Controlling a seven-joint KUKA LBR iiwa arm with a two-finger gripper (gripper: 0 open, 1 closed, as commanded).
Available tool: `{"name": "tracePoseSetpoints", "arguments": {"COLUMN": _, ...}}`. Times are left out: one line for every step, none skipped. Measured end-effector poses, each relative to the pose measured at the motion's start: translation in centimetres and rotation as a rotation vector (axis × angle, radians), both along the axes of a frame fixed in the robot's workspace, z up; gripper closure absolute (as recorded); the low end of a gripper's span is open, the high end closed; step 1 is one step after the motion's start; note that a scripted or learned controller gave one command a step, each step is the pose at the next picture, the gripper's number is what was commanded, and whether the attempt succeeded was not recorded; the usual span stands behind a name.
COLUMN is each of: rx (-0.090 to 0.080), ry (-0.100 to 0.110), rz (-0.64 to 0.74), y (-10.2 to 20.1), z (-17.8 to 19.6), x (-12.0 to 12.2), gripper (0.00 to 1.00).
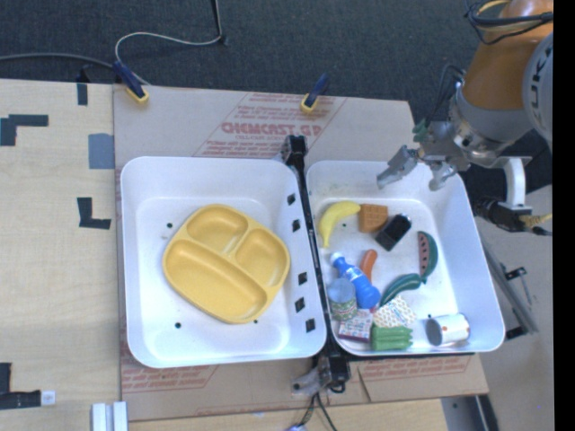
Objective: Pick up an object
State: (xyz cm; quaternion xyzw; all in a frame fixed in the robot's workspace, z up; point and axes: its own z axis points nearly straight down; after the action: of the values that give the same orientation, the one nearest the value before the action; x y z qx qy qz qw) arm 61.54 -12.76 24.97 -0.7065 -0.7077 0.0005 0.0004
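Note:
My gripper (417, 174) hangs open over the far edge of the right bin (481, 272), with nothing between its two grey fingers. Below it in that bin lie a yellow banana (335, 218), a brown block (373, 217), a black block (393, 232), a watermelon slice (427, 252), a small carrot (369, 262), a blue bottle (356, 281), a green pepper-like piece (402, 286), a can (341, 300), a green block (390, 338) and a white cylinder (446, 329).
The left bin (144, 196) holds a yellow divided plate (226, 262). A black clip strip (301, 232) joins the two bins. Cardboard lies under the bins, with yellow-blue clamps (132, 82) at its far edge and a cable behind.

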Motion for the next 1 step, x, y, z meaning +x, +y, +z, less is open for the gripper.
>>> {"name": "tracePoseSetpoints", "arguments": {"rx": -0.004, "ry": -0.015, "rz": 0.000, "y": -0.88, "z": -14.00, "x": -0.25, "gripper": 0.00}}
